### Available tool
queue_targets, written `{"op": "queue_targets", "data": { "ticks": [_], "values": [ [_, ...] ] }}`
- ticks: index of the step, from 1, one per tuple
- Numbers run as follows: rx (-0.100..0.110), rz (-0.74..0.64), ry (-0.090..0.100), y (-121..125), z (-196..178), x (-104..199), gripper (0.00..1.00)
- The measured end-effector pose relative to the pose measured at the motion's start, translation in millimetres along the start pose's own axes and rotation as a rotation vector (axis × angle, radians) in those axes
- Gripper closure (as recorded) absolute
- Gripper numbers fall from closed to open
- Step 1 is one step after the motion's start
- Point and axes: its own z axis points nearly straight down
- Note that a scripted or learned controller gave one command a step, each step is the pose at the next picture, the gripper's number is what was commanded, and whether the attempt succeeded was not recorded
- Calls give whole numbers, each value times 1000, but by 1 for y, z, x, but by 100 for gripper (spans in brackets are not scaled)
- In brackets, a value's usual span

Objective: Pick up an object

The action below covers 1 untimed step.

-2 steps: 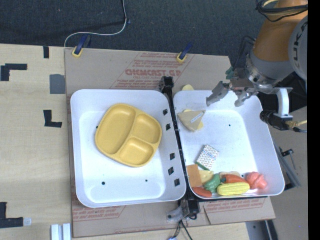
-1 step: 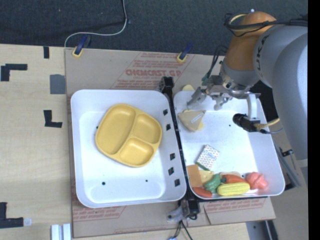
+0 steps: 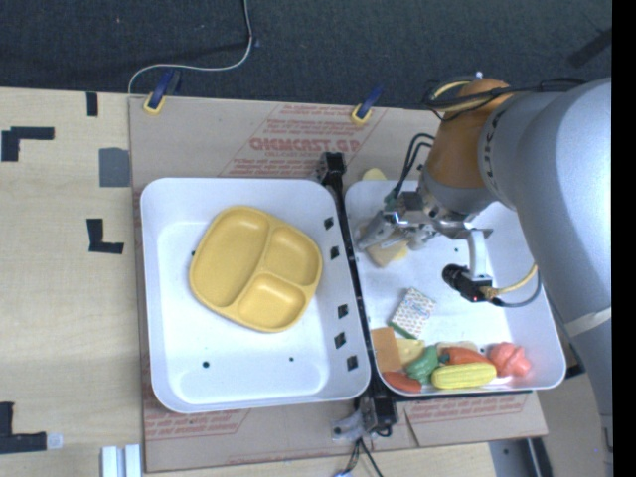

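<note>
2 white bins [image 3: 164, 296]; left has 1 yellow tray [image 3: 256, 267]. Gripper [image 3: 383, 235] in right bin, over 1 pale block [image 3: 390, 253]; finger state: cannot tell.

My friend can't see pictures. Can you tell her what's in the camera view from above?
A grey robot arm with an orange band reaches into the right white bin, its gripper low over a pale yellow block. Toy foods, including a yellow corn cob, lie along that bin's near edge. The left white bin holds a yellow divided plastic plate.
</note>
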Motion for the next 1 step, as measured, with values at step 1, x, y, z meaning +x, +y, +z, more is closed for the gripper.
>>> {"op": "queue_targets", "data": {
  "ticks": [1],
  "values": [
    [-1, 0, 1, 1, -14, 0, 100]
  ]
}}
